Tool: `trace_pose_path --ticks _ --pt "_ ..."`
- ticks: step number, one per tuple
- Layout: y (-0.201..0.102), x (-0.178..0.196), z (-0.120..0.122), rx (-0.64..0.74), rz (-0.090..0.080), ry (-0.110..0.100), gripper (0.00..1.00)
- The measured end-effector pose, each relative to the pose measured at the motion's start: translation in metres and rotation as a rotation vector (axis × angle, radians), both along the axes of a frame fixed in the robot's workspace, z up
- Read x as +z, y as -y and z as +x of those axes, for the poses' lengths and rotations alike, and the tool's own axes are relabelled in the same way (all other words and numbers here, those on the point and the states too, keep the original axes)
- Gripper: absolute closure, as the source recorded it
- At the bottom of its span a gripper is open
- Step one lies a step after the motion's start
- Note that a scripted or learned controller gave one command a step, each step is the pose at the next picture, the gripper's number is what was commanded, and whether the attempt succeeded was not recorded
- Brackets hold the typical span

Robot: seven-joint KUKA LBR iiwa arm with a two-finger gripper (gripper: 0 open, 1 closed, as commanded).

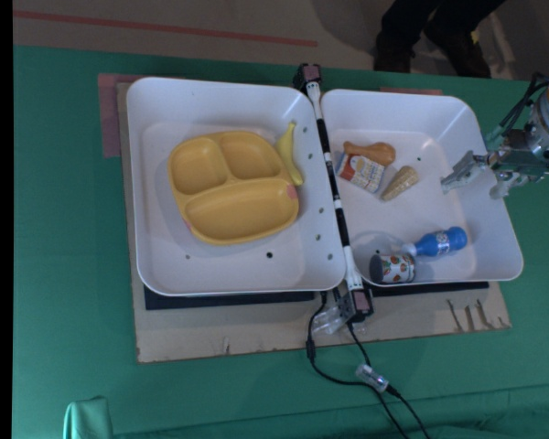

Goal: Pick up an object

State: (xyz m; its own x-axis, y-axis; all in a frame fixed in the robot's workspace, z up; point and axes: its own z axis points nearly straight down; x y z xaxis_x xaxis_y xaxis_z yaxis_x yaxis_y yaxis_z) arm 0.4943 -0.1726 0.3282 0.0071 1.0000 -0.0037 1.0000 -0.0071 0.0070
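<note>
Writing: small packet (360, 172) in the right bin (494, 245) has red and white print, too small to read; no brand legible on the blue bottle (439, 242).
Gripper (479, 172): right of frame, over the right bin's far-right wall, fingers spread apart, nothing between them.
Right bin items: packet, brown drumstick toy (370, 151), cone (400, 183) mid-bin; bottle and a small jar (391, 267) at the lower edge.
Left bin (156, 245): yellow divided plate (231, 187), banana (290, 153) touching its right rim.

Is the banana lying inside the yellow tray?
No, the banana lies on the left bin floor, against the yellow tray's right edge.
</note>
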Motion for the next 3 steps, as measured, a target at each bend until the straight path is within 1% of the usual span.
trace_pose_path --ticks 1,2,3 --pt "0.001 -0.091 0.075 0.002 -0.001 -0.001 0.0" --pt "0.017 -0.141 0.039 0.0 -0.006 0.014 0.0" --pt "0.017 -0.141 0.09 0.002 -0.006 0.012 0.0"
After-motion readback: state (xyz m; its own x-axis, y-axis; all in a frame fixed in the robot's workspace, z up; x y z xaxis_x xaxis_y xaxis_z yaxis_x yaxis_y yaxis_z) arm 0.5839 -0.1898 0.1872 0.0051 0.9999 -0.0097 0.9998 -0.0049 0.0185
